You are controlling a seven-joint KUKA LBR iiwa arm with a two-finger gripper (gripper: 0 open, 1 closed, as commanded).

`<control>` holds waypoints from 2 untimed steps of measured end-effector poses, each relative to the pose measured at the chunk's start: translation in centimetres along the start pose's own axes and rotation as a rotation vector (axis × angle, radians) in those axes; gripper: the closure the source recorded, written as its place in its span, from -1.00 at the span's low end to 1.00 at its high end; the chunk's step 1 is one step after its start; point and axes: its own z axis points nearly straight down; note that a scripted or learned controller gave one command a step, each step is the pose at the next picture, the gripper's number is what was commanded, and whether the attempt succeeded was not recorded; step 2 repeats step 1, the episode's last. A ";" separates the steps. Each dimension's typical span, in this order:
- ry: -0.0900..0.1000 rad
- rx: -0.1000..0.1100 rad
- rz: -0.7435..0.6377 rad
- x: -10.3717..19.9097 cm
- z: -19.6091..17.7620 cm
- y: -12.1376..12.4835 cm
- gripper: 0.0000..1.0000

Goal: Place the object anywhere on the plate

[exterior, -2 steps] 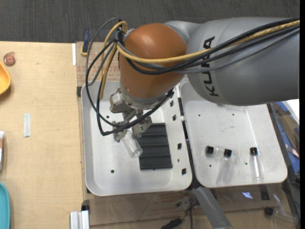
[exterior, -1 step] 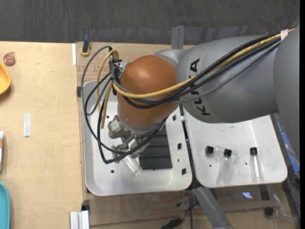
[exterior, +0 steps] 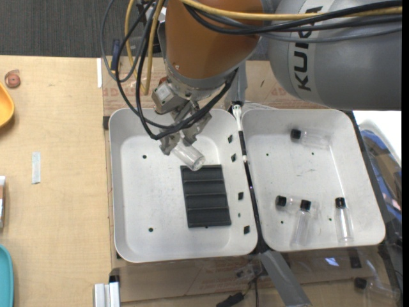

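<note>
The big grey arm (exterior: 332,50) comes in from the upper right of the frame, its orange band bulging over the top centre, with yellow and black cables looping down beside it. Its gripper (exterior: 182,147) hangs low over the upper middle of the left bin (exterior: 128,235), and between the two fingers sits a clear plastic vial (exterior: 190,157), lying tilted, its lower end down to the right; the fingers look pinched on it from either side. Just below the vial, nearly touching its lower end, lies the plate (exterior: 206,197), a dark ribbed rectangular slab resting flat on the floor of the left bin, a little right of that bin's centre. The vial is above the plate's top edge rather than over its middle. In the right bin (exterior: 367,235) four more clear vials with black caps lie scattered: one (exterior: 305,137) near the upper middle, two (exterior: 295,217) crossing close together at the lower centre, and one (exterior: 343,219) towards the lower right. The bins stand on a pale wooden bench (exterior: 57,222) that fills the left of the frame.
</note>
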 end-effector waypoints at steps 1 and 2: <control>0.000 -0.003 -0.126 -1.2 7.5 2.8 1.00; 0.000 -0.003 -0.126 -1.2 7.5 2.8 1.00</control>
